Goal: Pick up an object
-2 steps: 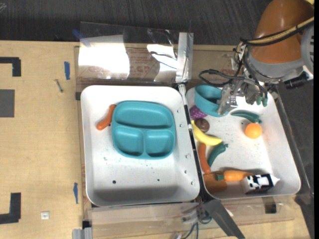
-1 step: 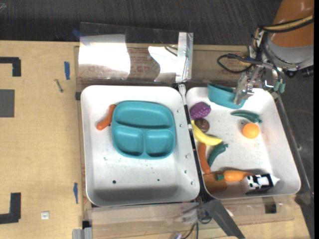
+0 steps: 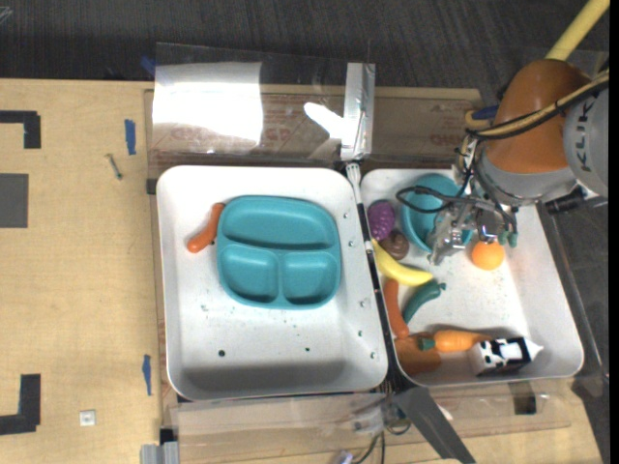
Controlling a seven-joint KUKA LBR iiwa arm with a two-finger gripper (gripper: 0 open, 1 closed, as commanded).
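The right bin [image 3: 542, 303] holds several toy foods: a purple fruit [image 3: 381, 220], a yellow banana [image 3: 400, 269], a green pepper [image 3: 422, 300], an orange ball [image 3: 486, 255], a carrot [image 3: 455, 341], a black-and-white toy [image 3: 505, 353] and a teal bowl [image 3: 426, 216]. My gripper [image 3: 464, 237] hangs over the upper middle of this bin, between the teal bowl and the orange ball. Its tips sit close beside the ball, and I see nothing held between them.
The left bin [image 3: 184, 336] holds a teal divided plate [image 3: 280, 251] and an orange sausage-shaped toy [image 3: 204, 230] at its left. A clear plastic wall [image 3: 251, 114] stands behind the bins. The arm's orange band [image 3: 542, 95] and cables hang over the right bin's far right corner.
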